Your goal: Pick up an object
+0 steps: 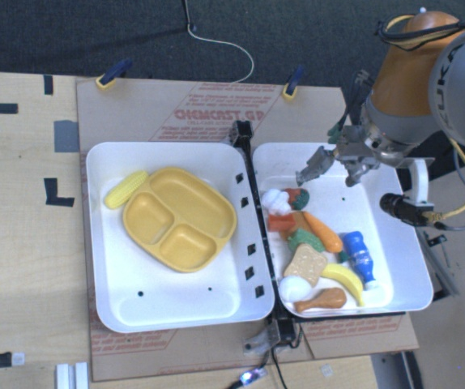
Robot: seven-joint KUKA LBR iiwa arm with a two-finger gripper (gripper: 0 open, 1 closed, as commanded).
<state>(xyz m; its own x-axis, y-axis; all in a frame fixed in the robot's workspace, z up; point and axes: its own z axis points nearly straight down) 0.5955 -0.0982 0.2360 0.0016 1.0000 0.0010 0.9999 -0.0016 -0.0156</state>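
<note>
My gripper (331, 173) hangs over the far part of the right bin (394, 217), its two fingers spread open with nothing between them. Just below and left of it lie a white toy piece (277, 200) and a red one (279, 222). Further toward the front sit an orange carrot (324, 230), a blue bottle (359, 254), a bread slice (305, 263), a banana (343, 280) and a chicken drumstick (322, 301). None of these touches the fingers.
The left bin (111, 282) holds a yellow divided tray (180, 217) with a corn cob (125, 189) beside its far left corner. A black divider (253, 217) runs between the bins. The arm's orange band (407, 79) rises at the right.
</note>
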